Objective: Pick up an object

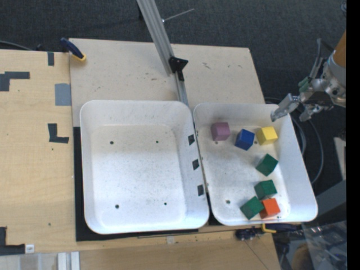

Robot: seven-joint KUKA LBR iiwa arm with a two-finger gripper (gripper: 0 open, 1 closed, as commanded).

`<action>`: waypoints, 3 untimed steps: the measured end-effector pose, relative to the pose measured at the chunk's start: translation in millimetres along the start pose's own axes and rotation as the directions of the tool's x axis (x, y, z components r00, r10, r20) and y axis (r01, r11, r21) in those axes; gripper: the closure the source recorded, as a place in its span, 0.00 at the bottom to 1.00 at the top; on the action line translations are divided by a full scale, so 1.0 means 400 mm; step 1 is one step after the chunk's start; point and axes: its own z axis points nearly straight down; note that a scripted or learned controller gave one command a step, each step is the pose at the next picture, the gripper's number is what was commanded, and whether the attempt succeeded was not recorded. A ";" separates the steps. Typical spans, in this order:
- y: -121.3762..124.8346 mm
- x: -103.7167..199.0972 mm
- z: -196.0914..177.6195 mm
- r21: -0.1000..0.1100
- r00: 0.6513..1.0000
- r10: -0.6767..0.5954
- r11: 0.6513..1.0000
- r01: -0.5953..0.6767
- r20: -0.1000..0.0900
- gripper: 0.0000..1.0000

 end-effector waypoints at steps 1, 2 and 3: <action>0.000 0.000 0.000 0.000 1.000 0.000 1.000 0.000 0.000 0.00; 0.022 -0.006 0.136 0.005 1.000 0.001 1.000 -0.001 0.000 0.00; 0.021 0.015 0.275 0.006 1.000 0.000 1.000 0.000 -0.001 0.00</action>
